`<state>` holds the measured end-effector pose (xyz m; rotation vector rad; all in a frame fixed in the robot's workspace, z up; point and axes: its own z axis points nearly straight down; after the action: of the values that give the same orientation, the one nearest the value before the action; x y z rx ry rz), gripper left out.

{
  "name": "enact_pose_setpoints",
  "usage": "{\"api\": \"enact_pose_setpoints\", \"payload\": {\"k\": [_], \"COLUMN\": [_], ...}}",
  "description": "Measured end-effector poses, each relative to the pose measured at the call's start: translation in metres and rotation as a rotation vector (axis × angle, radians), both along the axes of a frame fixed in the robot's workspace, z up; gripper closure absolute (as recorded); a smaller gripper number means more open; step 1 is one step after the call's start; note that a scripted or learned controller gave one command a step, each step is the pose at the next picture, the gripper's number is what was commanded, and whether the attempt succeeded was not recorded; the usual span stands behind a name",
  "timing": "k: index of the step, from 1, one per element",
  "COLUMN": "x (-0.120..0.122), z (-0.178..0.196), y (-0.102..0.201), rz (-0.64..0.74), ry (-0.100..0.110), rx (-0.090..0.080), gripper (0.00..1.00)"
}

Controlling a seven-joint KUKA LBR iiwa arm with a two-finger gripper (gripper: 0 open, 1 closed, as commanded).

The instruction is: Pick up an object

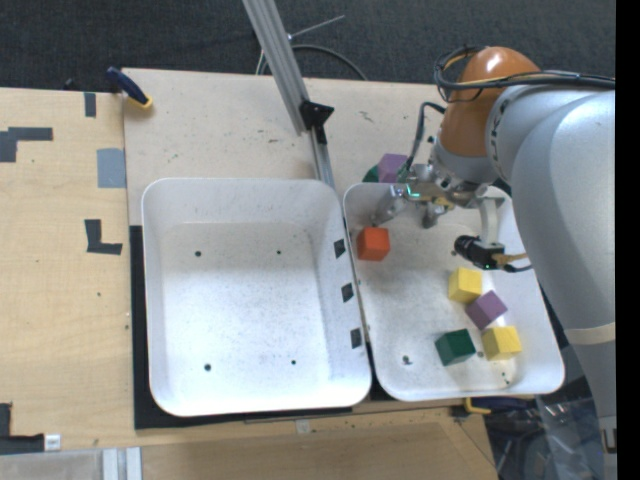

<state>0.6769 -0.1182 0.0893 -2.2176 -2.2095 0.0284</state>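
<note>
My gripper (412,211) hangs over the far part of the right bin (530,368), open with nothing between its fingers. An orange cube (373,243) lies on the bin floor just to the near left of it, apart from the fingers. A purple block (393,166) and a green one (371,174) sit at the bin's far rim, behind the gripper. Nearer the front lie a yellow cube (464,285), a purple cube (486,308), another yellow cube (502,341) and a green cube (455,347).
The left bin (160,268) adjoins the right one along a shared rim. A slanted metal rail (280,48) crosses the bench behind the bins. The grey arm (570,198) covers the right bin's right side.
</note>
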Motion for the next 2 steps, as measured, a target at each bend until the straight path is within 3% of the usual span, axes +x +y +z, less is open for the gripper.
{"api": "enact_pose_setpoints", "payload": {"k": [1, 2], "x": [-0.046, -0.074], "z": [0.108, 0.038], "y": [0.041, -0.043], "rz": [0.007, -0.003], "ry": [-0.026, -0.012], "rx": [0.006, 0.002], "gripper": [0.00, 0.00]}}
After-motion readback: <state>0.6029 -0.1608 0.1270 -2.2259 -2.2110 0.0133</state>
